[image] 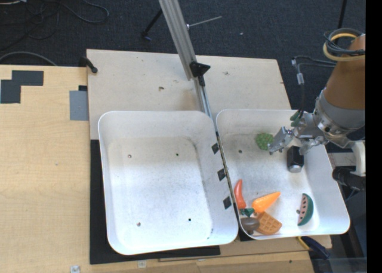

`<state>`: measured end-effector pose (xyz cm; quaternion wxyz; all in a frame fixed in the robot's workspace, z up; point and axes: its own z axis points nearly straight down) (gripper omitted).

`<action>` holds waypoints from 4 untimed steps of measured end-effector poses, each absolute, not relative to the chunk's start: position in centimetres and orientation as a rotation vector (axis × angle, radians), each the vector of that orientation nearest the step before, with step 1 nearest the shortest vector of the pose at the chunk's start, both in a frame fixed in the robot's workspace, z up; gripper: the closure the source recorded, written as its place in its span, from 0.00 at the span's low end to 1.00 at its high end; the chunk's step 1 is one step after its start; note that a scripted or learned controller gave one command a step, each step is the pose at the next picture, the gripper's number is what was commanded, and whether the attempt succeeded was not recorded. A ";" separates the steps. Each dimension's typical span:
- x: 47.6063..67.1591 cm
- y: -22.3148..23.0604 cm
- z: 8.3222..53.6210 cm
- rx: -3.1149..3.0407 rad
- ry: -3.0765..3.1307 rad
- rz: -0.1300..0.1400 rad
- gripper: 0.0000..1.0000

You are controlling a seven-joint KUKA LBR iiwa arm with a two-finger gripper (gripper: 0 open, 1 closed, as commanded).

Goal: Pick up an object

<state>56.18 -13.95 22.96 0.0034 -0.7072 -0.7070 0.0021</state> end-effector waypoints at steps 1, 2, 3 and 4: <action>56.7 -13.6 16.8 -2.217 -2.214 0.008 0.00; 56.7 -14.5 11.2 -2.217 -2.215 0.008 0.00; 56.8 -14.7 12.6 -2.227 -2.211 0.004 1.00; 57.3 -14.7 18.8 -2.223 -2.224 -0.003 1.00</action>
